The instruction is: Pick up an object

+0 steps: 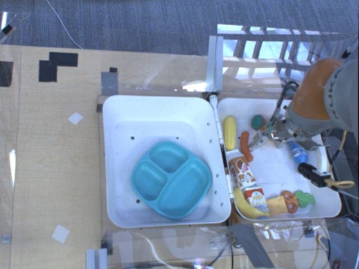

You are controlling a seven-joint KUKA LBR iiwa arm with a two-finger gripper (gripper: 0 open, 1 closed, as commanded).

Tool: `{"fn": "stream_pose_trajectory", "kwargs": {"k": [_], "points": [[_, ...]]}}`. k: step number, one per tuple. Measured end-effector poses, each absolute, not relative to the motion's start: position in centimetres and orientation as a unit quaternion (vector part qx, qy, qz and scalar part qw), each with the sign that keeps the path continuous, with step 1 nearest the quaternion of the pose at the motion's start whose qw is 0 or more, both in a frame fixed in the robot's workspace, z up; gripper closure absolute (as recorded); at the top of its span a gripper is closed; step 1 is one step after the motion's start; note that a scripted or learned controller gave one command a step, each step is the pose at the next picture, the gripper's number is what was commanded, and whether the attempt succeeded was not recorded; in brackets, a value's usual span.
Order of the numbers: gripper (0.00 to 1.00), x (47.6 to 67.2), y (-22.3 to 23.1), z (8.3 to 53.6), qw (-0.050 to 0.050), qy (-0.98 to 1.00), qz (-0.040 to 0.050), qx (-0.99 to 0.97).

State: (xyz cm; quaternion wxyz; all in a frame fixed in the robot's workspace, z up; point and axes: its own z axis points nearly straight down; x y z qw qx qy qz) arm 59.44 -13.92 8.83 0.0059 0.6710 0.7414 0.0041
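Note:
In the right bin [331, 206], my gripper [261, 136] hangs low in the upper middle, at the end of the grey arm with its orange band [312, 91]. It sits just right of a red sausage [245, 145] and just below a small teal object [257, 121]. A yellow corn-like piece [229, 132] lies along the bin's left wall. A blue bottle [297, 152] lies to the right of the gripper, partly under the wrist. I see nothing held in the gripper.
A brown and white carton [245, 176], a banana [247, 204], a bread-like piece [283, 203] and a green toy [305, 198] lie along the right bin's front. The left bin [120, 116] holds a blue divided plate [171, 179]. A metal rack [269, 49] stands behind.

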Motion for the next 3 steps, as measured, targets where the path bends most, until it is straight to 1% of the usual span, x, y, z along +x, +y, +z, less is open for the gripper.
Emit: {"fn": "stream_pose_trajectory", "kwargs": {"k": [1,2,3], "points": [[0.00,57.4,-15.8,8.9,0.004,0.605,0.0074,0.796],[0.00,62.9,-13.9,9.7,0.001,0.562,0.0011,0.827],[1.00,63.1,-13.7,10.7,0.001,0.566,0.0011,0.824]]}}
